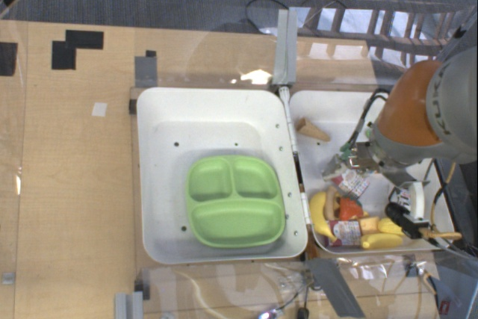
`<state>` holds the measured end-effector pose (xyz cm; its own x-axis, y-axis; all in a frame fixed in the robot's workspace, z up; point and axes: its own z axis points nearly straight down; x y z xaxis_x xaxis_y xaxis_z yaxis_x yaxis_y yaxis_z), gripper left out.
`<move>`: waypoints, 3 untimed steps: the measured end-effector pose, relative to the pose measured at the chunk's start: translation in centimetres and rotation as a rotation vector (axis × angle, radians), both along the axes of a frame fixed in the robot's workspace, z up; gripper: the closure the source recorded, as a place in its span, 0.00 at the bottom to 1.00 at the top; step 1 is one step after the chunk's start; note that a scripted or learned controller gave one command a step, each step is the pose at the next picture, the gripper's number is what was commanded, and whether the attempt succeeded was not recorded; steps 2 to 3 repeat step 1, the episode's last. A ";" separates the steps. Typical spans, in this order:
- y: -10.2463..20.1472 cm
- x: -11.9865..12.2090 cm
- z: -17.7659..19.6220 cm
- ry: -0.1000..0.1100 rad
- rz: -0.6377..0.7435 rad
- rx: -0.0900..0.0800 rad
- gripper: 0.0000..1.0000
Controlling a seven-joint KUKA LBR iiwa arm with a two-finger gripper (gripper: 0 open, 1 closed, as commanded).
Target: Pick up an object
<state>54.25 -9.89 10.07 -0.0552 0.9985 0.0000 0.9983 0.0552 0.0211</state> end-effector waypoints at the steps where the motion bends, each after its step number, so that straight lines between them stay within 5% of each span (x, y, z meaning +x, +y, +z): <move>1: 3.9 -2.9 9.8 0.016 -0.092 0.000 1.00; 3: 3.9 -2.9 9.8 0.016 -0.092 0.000 1.00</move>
